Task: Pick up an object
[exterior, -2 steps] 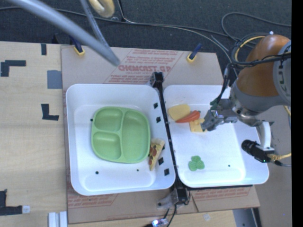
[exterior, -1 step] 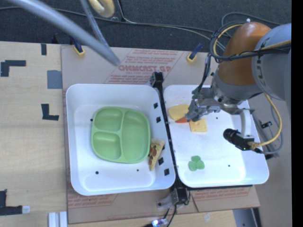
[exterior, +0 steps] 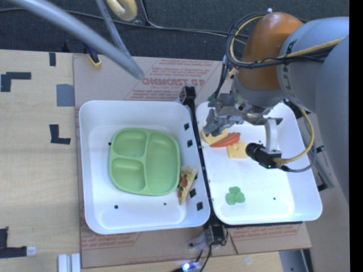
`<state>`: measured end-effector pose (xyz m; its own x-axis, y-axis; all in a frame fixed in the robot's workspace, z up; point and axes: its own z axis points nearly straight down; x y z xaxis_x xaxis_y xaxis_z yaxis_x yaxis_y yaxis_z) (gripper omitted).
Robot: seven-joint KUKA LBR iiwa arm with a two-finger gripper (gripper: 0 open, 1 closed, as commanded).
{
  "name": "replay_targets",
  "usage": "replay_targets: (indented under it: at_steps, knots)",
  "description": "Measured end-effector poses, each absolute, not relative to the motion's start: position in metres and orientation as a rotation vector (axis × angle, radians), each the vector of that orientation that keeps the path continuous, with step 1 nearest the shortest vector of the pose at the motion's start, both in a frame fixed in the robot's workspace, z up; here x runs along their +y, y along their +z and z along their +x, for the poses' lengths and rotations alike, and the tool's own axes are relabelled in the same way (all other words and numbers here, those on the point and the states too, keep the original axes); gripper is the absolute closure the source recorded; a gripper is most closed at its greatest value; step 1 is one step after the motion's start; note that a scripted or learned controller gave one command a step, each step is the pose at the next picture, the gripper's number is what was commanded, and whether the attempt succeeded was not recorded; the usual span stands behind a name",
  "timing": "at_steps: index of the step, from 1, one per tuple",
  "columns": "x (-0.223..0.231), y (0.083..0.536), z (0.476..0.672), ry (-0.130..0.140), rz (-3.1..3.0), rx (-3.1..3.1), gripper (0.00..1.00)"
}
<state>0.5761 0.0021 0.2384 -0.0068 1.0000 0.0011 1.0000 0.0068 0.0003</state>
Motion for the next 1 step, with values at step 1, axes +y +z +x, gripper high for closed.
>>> replay_targets:
  at_steps: [1]
  knots:
    - [0.0524, 0.2276, 0.6037, 0.0, -2.214, -2.228, 1.0]
